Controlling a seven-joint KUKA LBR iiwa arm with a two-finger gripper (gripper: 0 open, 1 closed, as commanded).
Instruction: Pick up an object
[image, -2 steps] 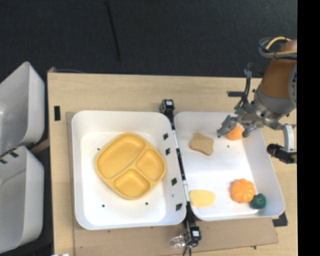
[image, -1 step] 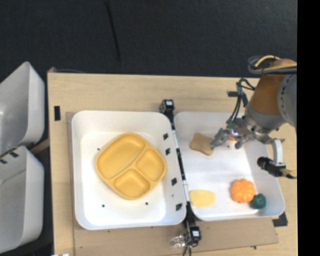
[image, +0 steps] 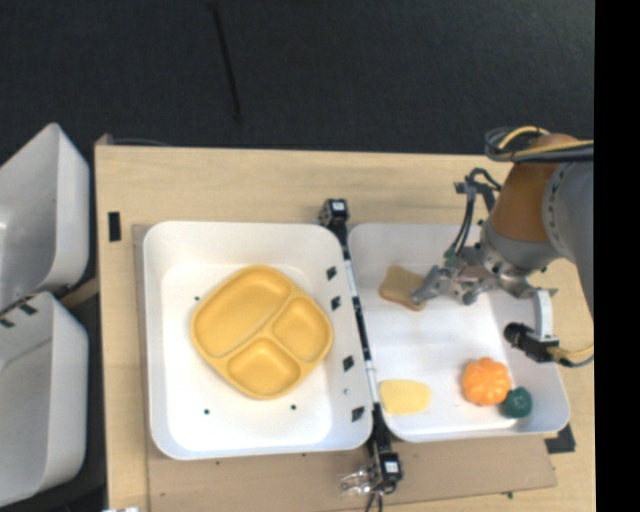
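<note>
Although the task names no particular object, the tan wedge-shaped piece (image: 403, 286) in the right bin (image: 440, 420) is the likeliest target, since it lies just beside the gripper (image: 432, 289). The piece rests near the bin's upper-left corner, close to the divider between the bins, with its long axis running from upper left to lower right. The gripper sits low over the bin floor at the piece's right-hand end, so the piece extends to the view's left of the fingers. The fingers appear parted and grasp nothing, though their tips are small and partly blurred against the white floor; whether one tip touches the piece cannot be told. The coming move would therefore call for a short shift leftward across the piece before closing. Other candidates lie well apart, along the bin's near edge: a pale yellow piece (image: 404, 396), an orange pumpkin-like object (image: 485, 381) and a dark green item (image: 517, 402). The left bin (image: 165, 420) carries a yellow divided plate (image: 262, 331).
</note>
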